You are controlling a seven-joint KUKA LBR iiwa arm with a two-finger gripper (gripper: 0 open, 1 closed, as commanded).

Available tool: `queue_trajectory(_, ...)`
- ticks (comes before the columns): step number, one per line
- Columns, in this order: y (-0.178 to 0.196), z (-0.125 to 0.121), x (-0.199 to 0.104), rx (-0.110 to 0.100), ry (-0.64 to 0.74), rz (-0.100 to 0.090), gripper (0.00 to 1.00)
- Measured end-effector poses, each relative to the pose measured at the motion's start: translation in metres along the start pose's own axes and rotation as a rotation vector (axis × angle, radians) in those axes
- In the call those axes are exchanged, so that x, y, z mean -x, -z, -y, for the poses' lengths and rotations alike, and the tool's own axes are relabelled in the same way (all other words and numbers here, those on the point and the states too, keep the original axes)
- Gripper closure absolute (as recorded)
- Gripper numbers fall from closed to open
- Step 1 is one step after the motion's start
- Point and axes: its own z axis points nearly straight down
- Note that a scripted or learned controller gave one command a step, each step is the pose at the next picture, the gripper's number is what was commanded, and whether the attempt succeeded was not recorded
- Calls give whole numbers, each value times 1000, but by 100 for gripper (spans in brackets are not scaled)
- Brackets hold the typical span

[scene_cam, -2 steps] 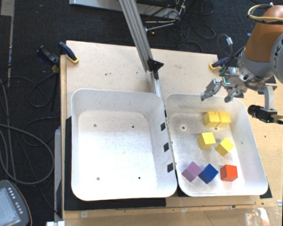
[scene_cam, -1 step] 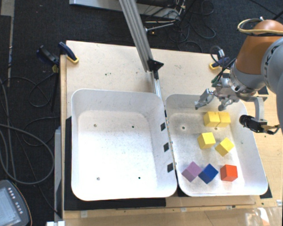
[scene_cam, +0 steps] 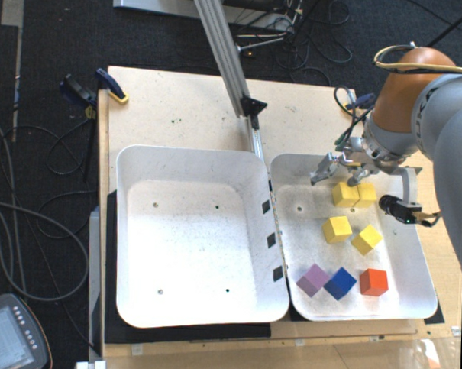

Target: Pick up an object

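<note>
The right bin (scene_cam: 410, 291) holds several small cubes. Two yellow cubes (scene_cam: 353, 195) sit pressed together near its far side. Another yellow cube (scene_cam: 337, 228) and a tilted yellow cube (scene_cam: 367, 239) lie mid-bin. Along the near side stand a purple cube (scene_cam: 313, 280), a blue cube (scene_cam: 340, 283) and an orange-red cube (scene_cam: 373, 282). My gripper (scene_cam: 340, 174) hangs over the bin's far edge, just above and behind the yellow pair. Its fingers are spread apart with nothing between them.
The left bin (scene_cam: 138, 214) lies beside the right one, sharing a raised middle rim. A slanted metal pole (scene_cam: 225, 53) crosses the bench behind the bins. A blue and yellow clamp (scene_cam: 109, 85) sits at the bench's far left corner. Cables cover the floor.
</note>
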Motion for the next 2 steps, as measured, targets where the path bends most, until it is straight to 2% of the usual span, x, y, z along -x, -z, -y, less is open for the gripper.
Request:
queue_trajectory(1, -7, -5, 1, 16, -2, 4, 0)
queue_trajectory(2, 2, -5, 1, 20, 0, 6, 100)
